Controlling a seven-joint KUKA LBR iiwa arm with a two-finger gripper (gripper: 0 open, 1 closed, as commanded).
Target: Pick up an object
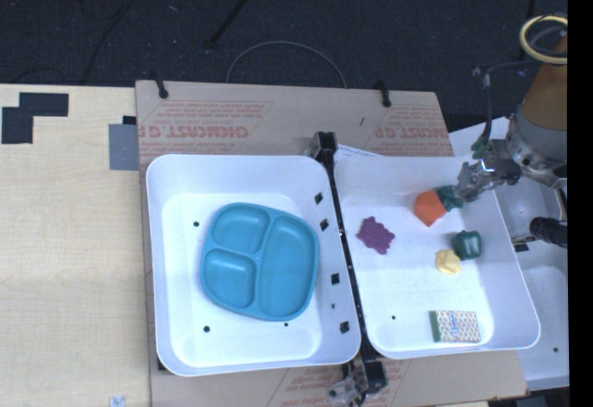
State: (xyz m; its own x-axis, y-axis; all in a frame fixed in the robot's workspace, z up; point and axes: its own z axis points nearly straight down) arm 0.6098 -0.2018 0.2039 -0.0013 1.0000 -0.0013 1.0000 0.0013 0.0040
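Over the right bin's (519, 303) far edge, hovering the gripper (460, 190) just beside the orange block (428, 208), likely lining up a grasp; finger state impossible to tell. Lying loose nearby: purple piece (375, 234), teal piece (467, 244), yellow piece (447, 261).

A pale wooden desk (65, 238) carries a cardboard sheet (278, 122), on which two white bins sit touching, one (176, 183) at 9 o'clock, the other (519, 326) at 3.
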